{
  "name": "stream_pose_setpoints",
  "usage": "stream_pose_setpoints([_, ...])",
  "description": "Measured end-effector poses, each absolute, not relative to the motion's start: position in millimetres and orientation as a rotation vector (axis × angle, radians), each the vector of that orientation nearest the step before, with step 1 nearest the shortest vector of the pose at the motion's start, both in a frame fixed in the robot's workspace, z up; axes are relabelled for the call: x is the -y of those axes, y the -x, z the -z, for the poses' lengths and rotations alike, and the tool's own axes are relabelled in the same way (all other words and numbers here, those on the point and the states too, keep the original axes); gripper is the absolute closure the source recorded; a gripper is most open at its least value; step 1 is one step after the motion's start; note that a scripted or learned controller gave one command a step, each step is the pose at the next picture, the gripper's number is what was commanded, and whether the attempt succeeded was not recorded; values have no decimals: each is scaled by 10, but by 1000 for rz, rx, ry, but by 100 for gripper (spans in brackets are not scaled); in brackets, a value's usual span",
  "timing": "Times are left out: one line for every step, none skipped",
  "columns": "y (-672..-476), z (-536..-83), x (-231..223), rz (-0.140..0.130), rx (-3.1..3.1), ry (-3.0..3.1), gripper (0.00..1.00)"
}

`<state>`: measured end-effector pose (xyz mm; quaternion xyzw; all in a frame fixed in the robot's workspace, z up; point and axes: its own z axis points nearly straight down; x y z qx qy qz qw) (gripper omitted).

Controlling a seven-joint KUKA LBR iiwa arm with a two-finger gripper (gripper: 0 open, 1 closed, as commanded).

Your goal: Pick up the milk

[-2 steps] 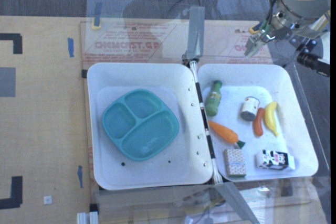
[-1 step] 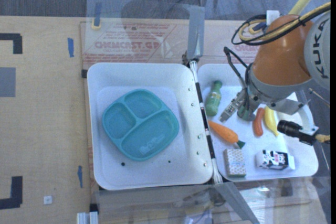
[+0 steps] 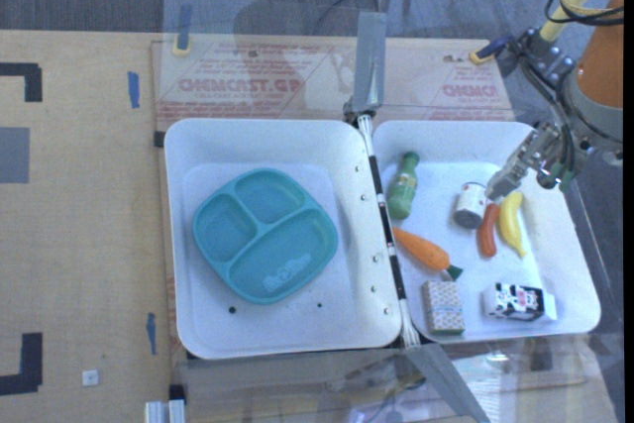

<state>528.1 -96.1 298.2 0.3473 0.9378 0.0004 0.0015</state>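
Observation:
The milk [image 3: 517,301] is a small white carton with black cow patches. It lies on its side near the front right corner of the right bin [image 3: 584,297]. My gripper [image 3: 505,181] hangs over the back half of that bin, well behind the milk. It points down to the left, with its tip just above and right of a small silver can [image 3: 470,205]. Nothing shows in its grasp.
Between the gripper and the milk lie a yellow banana [image 3: 511,223] and a red sausage [image 3: 487,230]. A carrot [image 3: 424,251], a green bottle [image 3: 402,185] and a patterned box [image 3: 443,306] fill the bin's left side. The left bin holds a teal divided plate [image 3: 264,233].

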Motion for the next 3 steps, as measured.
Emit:
stream_pose_setpoints([-4893,-2408,1111,-2,-3084,-595,100])
stream_pose_setpoints([-5686,-3261,2250,0,-2976,-986,100])
stream_pose_setpoints([-6073,-2969,1522,-2,-3017,-867,100])
